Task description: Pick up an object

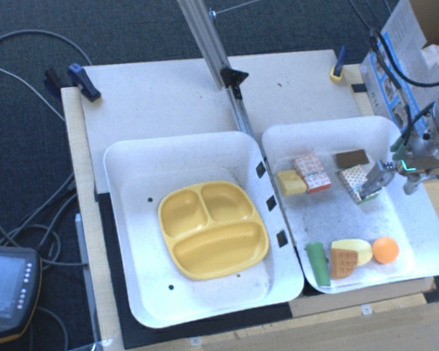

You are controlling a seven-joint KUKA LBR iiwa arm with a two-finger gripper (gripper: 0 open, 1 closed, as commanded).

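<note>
My gripper (375,182) reaches in from the right over the right bin (422,222), low at its right side. Its tip is right against a small speckled grey box (353,183); whether the box is gripped I cannot tell. Behind that box lies a brown block (351,159). To the left are a red-and-white patterned box (312,173) and a yellow block (290,181). Along the bin's front edge lie a green cylinder (317,263), a waffle-like orange piece (343,262), a yellow piece (359,250) and an orange ball (385,250).
The left bin (130,220) holds a yellow divided plate (210,231). A metal pole (212,38) slants down to the seam between the bins. Cables and a cardboard box (422,22) crowd the right edge; a tablet (4,290) lies at the far left.
</note>
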